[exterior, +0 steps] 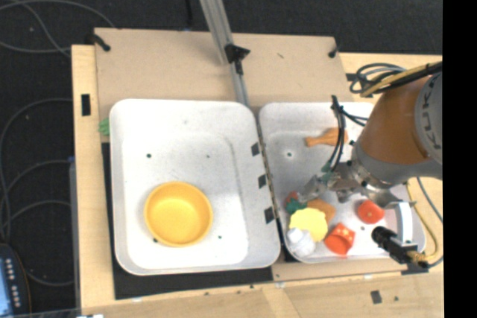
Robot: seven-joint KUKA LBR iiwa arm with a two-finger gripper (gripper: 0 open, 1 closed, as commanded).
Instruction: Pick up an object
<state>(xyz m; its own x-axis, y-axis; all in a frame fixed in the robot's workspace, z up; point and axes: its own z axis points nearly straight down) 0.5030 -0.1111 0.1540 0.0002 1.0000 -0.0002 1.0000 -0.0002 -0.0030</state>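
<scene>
Looking from the near edge of the desk point(186, 294), the first things I meet are in the right bin point(298, 130): a white lump point(299, 240) at about seven o'clock of the cluster, a red-orange cup-like piece point(340, 240) beside it, a soft-looking yellow piece point(308, 222) just above, and a small round red-orange piece point(369, 211) at three o'clock. All look like smooth moulded plastic, rounded and small. The hand point(335, 186) sits low over this heap, just past the yellow piece, with something orange-brown point(322, 206) and a bit of green point(294, 202) at its tip. I cannot tell whether it is open, closed or gripping anything; the wrist hides it.

Any of these could be the pick, and that's the risk: they lie touching, so the hand may nudge one aside, catch two, or slip off a curved glossy face.

Farther back, at twelve o'clock in that bin, lies an orange handled piece point(323, 138), well apart. In the left bin point(149, 130) a shallow yellow bowl point(178, 214) sits alone at seven o'clock.
</scene>
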